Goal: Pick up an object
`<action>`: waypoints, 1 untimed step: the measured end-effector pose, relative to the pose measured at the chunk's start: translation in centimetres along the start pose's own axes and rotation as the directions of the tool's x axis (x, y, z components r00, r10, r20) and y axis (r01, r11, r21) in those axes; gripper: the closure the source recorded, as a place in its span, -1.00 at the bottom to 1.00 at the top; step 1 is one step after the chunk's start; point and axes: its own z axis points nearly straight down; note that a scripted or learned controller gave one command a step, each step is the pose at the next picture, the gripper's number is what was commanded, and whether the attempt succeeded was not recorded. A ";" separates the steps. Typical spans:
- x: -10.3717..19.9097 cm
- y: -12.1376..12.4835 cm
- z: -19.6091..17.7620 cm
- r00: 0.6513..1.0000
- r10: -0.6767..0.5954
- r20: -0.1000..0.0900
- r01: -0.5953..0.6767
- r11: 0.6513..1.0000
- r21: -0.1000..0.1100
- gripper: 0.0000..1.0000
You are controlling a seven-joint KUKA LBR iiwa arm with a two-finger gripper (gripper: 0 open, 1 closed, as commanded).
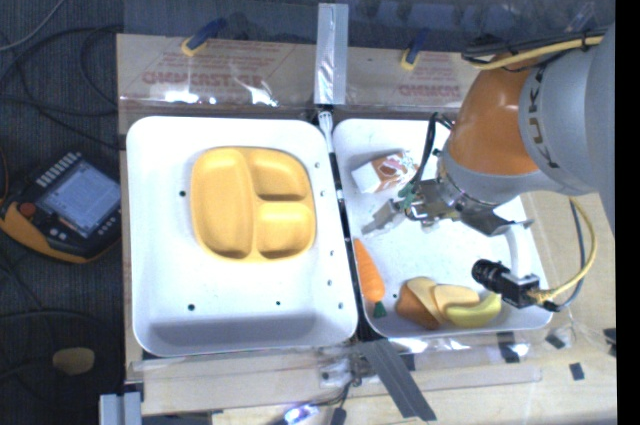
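The grey arm with its orange band (490,128) fills the upper right of the frame, closest to the lens, and reaches down-left into the right bin (345,148). Its gripper (385,216) hangs over the bin's middle, the metal fingers (375,221) slightly parted with nothing between them. Just above the fingertips, toward the bin's upper left, lies a small orange-and-white packet (380,171) (what it is I cannot tell). A carrot (369,273) lies along the bin's left wall, lower down. Near the bottom edge sit a brown-and-tan piece (425,301) and a banana (473,311), touching. The left bin (150,313) holds a yellow divided tray (252,203).
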 end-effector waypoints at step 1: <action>-4.9 -4.1 4.2 0.993 -0.119 0.000 0.119 0.993 -0.001 -1.00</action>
